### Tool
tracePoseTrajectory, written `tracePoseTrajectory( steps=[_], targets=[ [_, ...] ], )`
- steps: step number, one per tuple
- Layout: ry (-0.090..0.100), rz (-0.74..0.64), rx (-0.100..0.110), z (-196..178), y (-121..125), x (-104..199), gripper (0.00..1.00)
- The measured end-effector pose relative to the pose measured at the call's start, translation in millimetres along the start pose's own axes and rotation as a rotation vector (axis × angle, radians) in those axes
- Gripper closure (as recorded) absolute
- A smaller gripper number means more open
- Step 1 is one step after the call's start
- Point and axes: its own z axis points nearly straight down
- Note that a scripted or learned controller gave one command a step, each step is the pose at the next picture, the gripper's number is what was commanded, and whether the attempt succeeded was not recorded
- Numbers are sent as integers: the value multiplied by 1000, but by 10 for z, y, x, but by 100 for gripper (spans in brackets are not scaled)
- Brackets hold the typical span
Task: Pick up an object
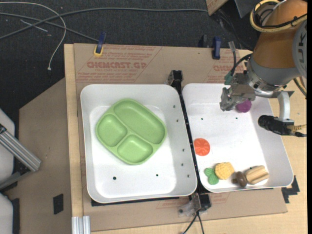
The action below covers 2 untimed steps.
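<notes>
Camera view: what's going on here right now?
A KUKA arm reaches in from the right, its claw low over the far end of the right bin, right beside a purple object. Whether it grips anything can't be told. An orange-red piece, a yellow and green toy and a brown and tan item lie near that bin's near edge. The left bin holds a green divided plate.

A green sectioned plate [130, 130] (three compartments) lies in the left bin [92, 174], toward its far side. Both white bins sit on a cardboard sheet [126, 62] printed with red lettering, held at its far edge by two blue clamps [100, 43]. White cables [39, 18] trail over the dark floor beyond the tabletop's far-left corner.
</notes>
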Motion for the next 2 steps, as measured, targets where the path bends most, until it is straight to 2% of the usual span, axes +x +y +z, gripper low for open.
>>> tracePoseTrajectory(
  steps=[2],
  targets=[
    [-1,0,-1,-1,-70,953,100]
  ],
)
